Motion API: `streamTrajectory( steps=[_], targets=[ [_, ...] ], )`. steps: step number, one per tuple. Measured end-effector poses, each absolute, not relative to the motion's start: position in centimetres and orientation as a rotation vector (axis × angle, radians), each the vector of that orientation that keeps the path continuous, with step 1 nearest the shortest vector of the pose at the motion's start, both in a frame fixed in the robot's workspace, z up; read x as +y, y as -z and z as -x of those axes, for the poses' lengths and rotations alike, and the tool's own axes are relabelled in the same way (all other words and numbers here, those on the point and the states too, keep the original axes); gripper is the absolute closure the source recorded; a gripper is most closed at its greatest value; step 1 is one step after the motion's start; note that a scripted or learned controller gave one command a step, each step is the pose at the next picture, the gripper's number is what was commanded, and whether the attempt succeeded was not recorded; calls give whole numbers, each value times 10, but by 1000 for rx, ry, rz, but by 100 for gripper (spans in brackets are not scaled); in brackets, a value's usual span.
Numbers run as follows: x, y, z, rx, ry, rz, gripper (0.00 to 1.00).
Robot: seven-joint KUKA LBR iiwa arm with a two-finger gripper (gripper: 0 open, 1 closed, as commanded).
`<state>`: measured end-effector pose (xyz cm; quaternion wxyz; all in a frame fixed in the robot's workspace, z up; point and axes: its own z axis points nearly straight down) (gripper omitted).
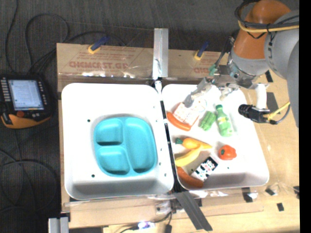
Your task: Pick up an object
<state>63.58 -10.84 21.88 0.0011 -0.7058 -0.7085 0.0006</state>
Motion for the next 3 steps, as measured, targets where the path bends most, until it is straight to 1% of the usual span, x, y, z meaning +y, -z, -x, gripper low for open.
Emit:
streamTrajectory(
  steps=[1,2,3],
  targets=[
    [-130,-122,-558,-2164,-4,2272,0],
    [-105,-90,-528,-2354,5,2100,0],
    [-133,-90,-488,-2530,10,1885,0]
  ],
)
